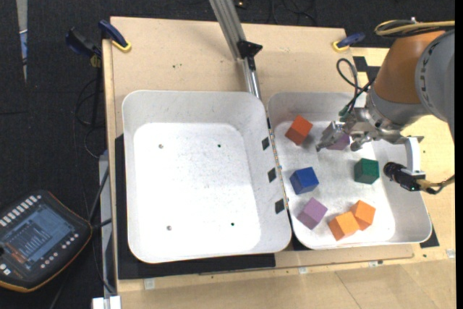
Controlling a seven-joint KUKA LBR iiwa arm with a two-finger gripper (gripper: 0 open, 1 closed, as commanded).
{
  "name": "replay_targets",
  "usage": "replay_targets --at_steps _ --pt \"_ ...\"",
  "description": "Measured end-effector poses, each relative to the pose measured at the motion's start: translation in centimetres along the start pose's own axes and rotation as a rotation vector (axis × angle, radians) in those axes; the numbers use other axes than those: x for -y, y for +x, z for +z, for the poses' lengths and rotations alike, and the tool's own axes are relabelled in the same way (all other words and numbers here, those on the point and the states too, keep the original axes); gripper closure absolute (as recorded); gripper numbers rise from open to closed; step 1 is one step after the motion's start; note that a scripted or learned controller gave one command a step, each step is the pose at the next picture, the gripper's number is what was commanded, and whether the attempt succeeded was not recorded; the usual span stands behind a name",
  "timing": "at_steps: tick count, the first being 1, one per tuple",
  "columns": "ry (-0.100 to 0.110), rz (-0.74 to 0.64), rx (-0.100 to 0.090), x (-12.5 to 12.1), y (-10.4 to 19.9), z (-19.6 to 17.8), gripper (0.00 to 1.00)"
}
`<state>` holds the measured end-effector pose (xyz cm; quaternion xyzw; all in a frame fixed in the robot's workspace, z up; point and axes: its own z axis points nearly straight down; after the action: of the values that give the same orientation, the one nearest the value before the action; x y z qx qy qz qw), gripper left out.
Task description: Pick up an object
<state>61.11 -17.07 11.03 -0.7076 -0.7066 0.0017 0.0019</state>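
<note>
My gripper [340,140] is over the upper middle of the right bin [405,231], with the arm coming in from the right. A small mauve-purple block [340,143] shows between its two fingers, which are closed onto it. I cannot tell whether the block is off the bin floor. Loose in the same bin lie a red-orange cube [299,129] just left of the gripper, a blue cube [304,179], a second purple cube [313,213], a green cube [367,171] and two orange cubes [343,225] [364,213].
The left bin [137,155] lies beside the right one, their rims meeting in the middle. A metal pole [224,7] slants down to the bins' junction. A teach pendant [36,239] lies at lower left, off the bench.
</note>
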Motion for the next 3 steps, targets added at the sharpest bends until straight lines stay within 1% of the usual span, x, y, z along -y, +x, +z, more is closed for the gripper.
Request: replay_targets --at_steps 1,3 --pt "-0.007 0.0 0.001 -0.2 0.0 -1.4 1.0" --pt "-0.012 -0.003 0.003 -0.6 -0.4 -10.1 1.0"
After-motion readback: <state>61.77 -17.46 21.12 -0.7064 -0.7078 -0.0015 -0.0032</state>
